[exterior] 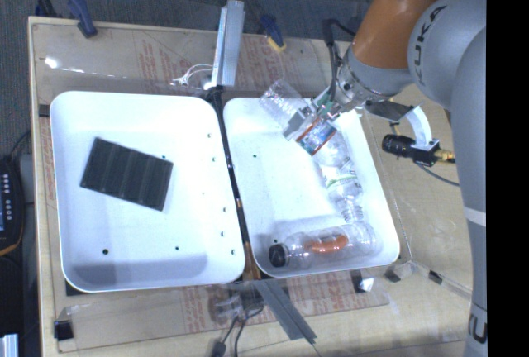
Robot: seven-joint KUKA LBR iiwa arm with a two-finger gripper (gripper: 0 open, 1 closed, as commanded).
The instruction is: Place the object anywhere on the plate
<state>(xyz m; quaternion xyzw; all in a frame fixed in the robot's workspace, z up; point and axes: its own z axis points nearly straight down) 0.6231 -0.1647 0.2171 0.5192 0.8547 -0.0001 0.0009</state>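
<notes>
grey rounded arm [459,33], orange band, dark "kuka" lettering on casing, small metallic tool [318,117].

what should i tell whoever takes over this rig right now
Tool: over the upper part of the right white bin, at a clear plastic bottle with a blue and red label; a grip on it cannot be confirmed.
Things: dark grey ribbed rectangular plate lies flat in the left white bin. Another clear bottle with a black cap and orange inside lies along the right bin's near edge, and more clear plastic along its right wall.
Done: nothing on the plate.
Left: secure an object, carry it over, set it on the plate.
</notes>
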